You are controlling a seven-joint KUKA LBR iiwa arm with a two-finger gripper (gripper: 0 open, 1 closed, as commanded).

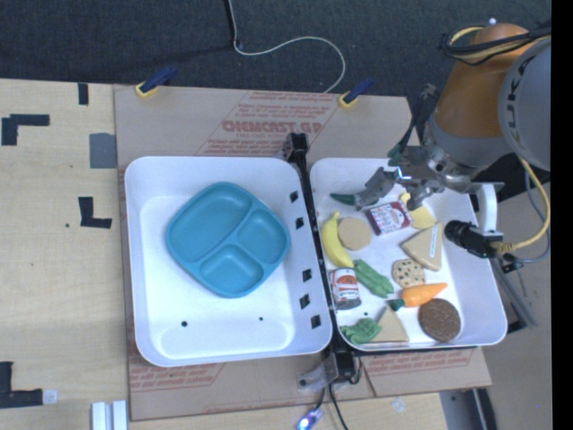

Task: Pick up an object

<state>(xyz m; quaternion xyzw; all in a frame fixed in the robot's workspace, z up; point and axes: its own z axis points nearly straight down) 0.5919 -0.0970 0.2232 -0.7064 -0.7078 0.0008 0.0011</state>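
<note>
The right bin (488, 280) holds several toy foods: a banana (334, 240), a round tan biscuit (354, 233), a red and white packet (387, 217), a pale cheese wedge (423, 249), a carrot (421, 294), a small can (346, 288) and a brown round cookie (440, 319). My gripper (398, 191) hangs over the far part of this bin, just beyond the packet. Its fingers (374, 189) stand spread apart, open, with nothing between them.
The left bin (148, 267) holds a blue divided plate (228, 238). A black divider (309, 240) runs between the bins. More pieces in the right bin are a green pod (373, 278), a chip cookie (407, 271), a green leaf (361, 331) and a yellow block (421, 215).
</note>
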